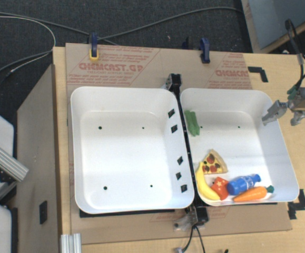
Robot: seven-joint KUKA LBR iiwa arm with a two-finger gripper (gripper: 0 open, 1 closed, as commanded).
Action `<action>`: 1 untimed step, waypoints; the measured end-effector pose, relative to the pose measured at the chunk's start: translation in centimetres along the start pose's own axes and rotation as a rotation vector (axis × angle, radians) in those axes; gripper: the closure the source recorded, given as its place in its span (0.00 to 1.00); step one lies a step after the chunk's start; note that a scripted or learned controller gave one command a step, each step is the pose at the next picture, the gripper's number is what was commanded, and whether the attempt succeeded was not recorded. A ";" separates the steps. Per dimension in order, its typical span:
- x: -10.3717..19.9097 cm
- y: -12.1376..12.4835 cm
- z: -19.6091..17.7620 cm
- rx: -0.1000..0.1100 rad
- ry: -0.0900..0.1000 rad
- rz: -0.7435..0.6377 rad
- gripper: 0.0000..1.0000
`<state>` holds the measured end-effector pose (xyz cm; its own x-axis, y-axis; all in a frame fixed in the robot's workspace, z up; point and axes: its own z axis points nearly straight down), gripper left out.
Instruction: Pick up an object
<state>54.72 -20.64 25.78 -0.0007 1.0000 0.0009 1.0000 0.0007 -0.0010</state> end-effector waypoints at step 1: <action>2.5 -4.5 11.8 0.011 0.005 0.001 0.00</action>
<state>50.21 -18.14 14.03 0.0005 1.0000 0.0063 0.9999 -0.0004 -0.0123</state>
